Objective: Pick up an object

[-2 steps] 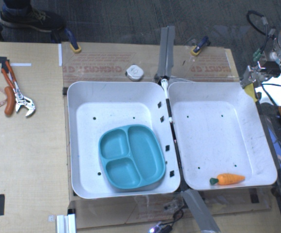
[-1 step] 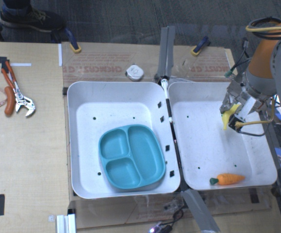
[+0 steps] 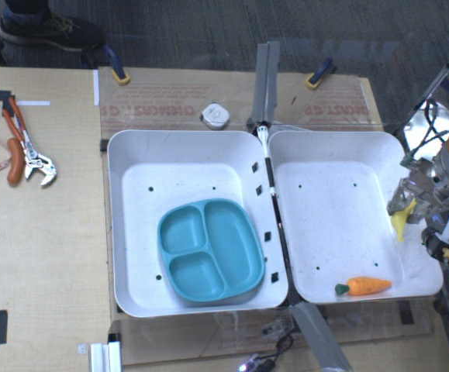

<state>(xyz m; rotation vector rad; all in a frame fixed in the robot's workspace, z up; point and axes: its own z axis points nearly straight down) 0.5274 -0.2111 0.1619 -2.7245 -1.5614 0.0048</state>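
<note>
My gripper (image 3: 404, 204) is over the right wall of the right bin (image 3: 325, 200), on the grey arm that reaches in from the right. A small yellow object (image 3: 399, 225) hangs from between its fingertips, so the gripper is shut on it. An orange toy carrot (image 3: 366, 286) with a green tip lies by the front wall of the right bin, below and left of the gripper. A teal divided plate (image 3: 208, 250) lies in the left bin (image 3: 131, 208).
A grey divider bar (image 3: 267, 84) runs back from between the bins. A round white tape roll (image 3: 215, 115) sits behind the left bin. Red-handled pliers and a wrench (image 3: 21, 149) lie on the wooden bench at far left. Cables hang by the arm at right.
</note>
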